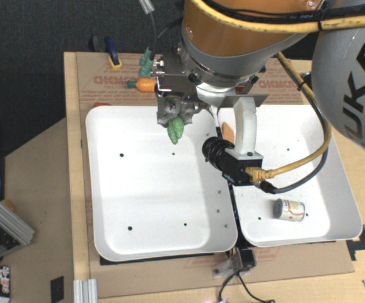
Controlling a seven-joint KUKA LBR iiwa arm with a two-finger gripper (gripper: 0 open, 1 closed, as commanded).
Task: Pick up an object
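My gripper hangs over the back of the left bin, under the orange band of the arm. A small green object sticks out below its fingers and appears held between them, lifted above the bin floor. In the right bin a small can-like object lies on its side near the front. An orange object peeks out beside the white bracket at the divider between the bins.
The arm's black connector and yellow cable hang over the divider and the right bin. Behind the bins, on the brown board, lie an orange and green item and a blue and yellow tool.
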